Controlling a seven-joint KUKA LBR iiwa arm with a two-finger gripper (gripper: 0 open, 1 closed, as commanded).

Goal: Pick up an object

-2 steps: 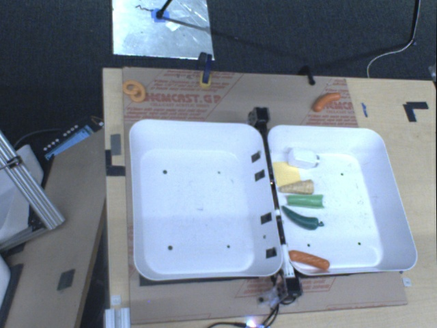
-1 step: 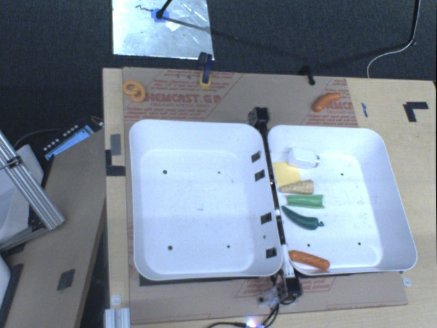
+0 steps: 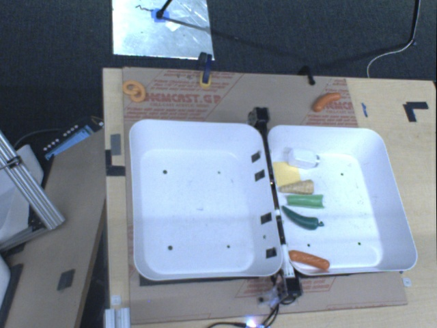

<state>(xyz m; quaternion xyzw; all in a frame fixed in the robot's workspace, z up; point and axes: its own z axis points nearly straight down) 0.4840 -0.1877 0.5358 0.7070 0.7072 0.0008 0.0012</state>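
White bin on the right (image 3: 382,183) carries the candidates, stacked along its left wall: clear lid (image 3: 302,158), yellow wedge (image 3: 287,174), green pepper (image 3: 304,200), dark pepper (image 3: 301,217), orange sausage (image 3: 308,260). Long axes lie roughly left-right. End effector state cannot be told; bearing to it undetermined.

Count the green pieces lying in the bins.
2, both in the right white bin near its left wall: a light green pepper-shaped piece, and a dark green curved piece just below it.

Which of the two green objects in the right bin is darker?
The lower one, a dark green pepper, curved and nearer the orange sausage. The lighter green one lies straighter, just above it.
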